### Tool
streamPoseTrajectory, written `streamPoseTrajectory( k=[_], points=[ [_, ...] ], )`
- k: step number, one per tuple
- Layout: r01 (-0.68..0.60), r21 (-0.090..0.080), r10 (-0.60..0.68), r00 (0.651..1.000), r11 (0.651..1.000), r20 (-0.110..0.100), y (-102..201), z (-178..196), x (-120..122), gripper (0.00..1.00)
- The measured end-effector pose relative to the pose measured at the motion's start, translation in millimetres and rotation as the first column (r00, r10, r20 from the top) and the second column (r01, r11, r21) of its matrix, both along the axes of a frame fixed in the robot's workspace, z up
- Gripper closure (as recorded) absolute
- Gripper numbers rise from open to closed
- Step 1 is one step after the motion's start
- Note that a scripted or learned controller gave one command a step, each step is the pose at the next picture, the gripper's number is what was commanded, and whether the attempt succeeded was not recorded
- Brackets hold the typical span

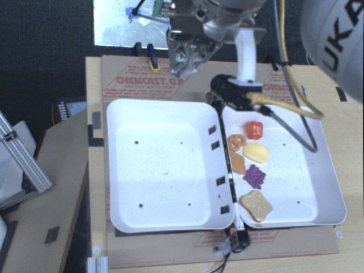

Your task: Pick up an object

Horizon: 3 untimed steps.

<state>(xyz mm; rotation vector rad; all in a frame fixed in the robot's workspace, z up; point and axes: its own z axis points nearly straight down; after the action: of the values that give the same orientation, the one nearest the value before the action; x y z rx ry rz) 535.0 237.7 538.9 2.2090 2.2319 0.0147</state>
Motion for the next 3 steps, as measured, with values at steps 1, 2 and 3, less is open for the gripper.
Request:
streamPoseTrajectory(
  k=[1,2,3],
  points=[
    [0.006,-0.004,-0.006,1.000,1.000,-0.006,-3.3,-3.8,1.2,0.00],
    [0.002,-0.003,-0.002,1.000,1.000,-0.003,-3.0,7.8,1.4,1.00],
    [0.001,-0.003,-0.001,1.000,1.000,-0.004,-2.9,7.2,1.4,0.00]
  ],
)
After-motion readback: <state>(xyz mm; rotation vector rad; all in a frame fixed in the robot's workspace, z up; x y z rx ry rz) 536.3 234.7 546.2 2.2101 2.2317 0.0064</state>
